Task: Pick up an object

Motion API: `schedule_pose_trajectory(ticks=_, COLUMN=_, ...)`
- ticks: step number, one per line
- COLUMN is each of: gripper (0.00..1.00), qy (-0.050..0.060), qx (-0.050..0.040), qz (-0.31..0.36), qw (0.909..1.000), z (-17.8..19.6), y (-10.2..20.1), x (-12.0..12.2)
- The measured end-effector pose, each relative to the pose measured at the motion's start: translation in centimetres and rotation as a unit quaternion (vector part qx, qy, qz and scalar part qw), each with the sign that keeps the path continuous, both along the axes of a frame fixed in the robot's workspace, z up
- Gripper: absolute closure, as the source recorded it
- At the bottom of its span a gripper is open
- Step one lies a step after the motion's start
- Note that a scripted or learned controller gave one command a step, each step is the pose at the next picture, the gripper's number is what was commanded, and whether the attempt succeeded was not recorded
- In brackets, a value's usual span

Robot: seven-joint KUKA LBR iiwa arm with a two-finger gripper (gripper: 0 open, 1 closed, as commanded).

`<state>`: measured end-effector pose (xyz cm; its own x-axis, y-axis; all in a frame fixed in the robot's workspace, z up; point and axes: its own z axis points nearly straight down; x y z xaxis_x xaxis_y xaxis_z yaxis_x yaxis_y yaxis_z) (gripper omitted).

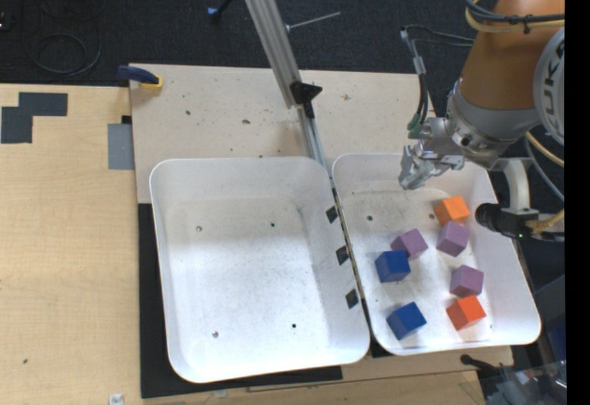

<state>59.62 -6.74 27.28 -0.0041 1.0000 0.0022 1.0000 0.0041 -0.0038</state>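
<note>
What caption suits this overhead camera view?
Gripper poised over the right bin of seven coloured blocks.

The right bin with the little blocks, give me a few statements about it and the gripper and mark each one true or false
1. All the cubes lie in the right white bin. True.
2. Two blue cubes lie there. True.
3. The left white bin holds an orange cube. False: both orange cubes are in the right bin.
4. The two-finger gripper hangs over the right bin's far end. True.
5. There is one purple cube. False: three.
</note>
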Motion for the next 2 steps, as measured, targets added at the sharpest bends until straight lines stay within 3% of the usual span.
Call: schedule_pose_trajectory(ticks=2, gripper=1.00, qy=0.001, qx=-0.0001, qz=0.000, qw=1.0000, z=-2.3, y=10.9, x=-1.3)
